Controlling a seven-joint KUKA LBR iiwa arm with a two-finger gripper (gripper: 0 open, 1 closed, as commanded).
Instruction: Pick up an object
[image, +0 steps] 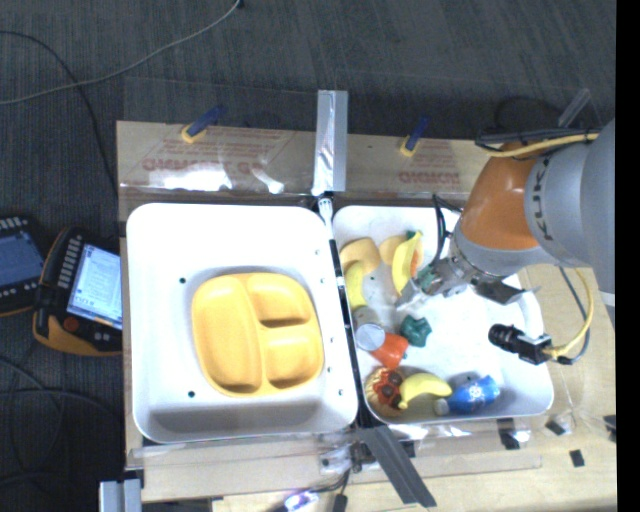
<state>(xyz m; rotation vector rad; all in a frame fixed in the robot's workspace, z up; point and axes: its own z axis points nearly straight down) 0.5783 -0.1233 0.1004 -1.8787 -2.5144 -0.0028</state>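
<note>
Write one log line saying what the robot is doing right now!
arm: over right bin | end effector: low beside bananas, above green toy | grasp: unconfirmed | left bin: yellow tray

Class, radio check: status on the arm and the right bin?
Gripper low in right bin, nothing seen held. Teal toy just below it. Bananas crowd alongside.

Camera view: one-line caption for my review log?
Gripper low in right bin among toy fruit; yellow divided tray in left bin.
</note>
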